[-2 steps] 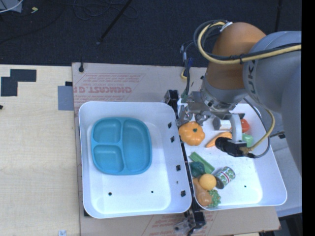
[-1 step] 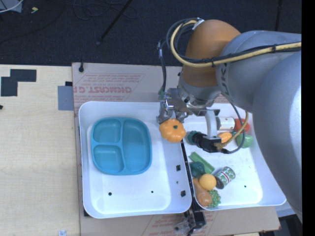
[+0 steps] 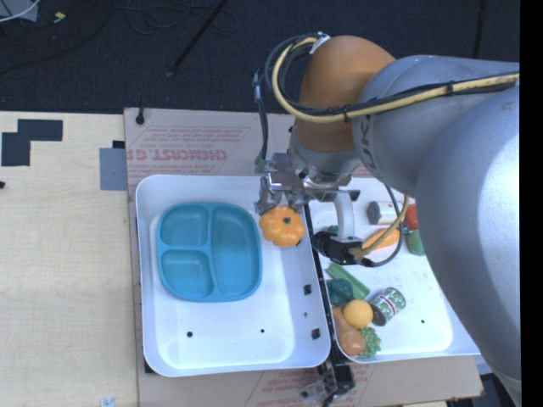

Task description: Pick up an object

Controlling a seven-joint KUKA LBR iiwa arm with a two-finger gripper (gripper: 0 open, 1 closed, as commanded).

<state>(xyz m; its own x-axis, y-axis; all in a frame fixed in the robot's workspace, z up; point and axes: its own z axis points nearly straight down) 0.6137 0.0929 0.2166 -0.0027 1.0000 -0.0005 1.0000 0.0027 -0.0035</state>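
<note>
Watching from my desk, I go from the biggest thing down.
Arm: the grey arm [image 3: 441,117] reaches in from the right and bends down over the seam between the two bins, which I judge puts the wrist above whatever it is carrying or releasing.
Left bin: the white bin [image 3: 229,337] lies on the left half of the bench and holds the tray, with bare floor near its right wall, so there is room there to set something down.
Right bin: the other white bin [image 3: 424,329] sits just beside it and carries the loose clutter, so I take it as the supply side.
Tray: the blue divided tray [image 3: 208,251] lies flat toward the left of the left bin, well apart from the wrist.
Gripper: the gripper [image 3: 284,200] hangs just inside the left bin's right edge; I cannot tell how it is set, because the wrist hides the tips.
Pumpkin: the small orange pumpkin [image 3: 282,225] sits directly under the gripper, touching or nearly so; I cannot confirm it is held, and it may simply rest on the bin floor.
Can: a small can [image 3: 390,302] lies on its side in the right bin.
Lemon: a yellow lemon [image 3: 357,313] lies among green bits near the front of that bin.
</note>
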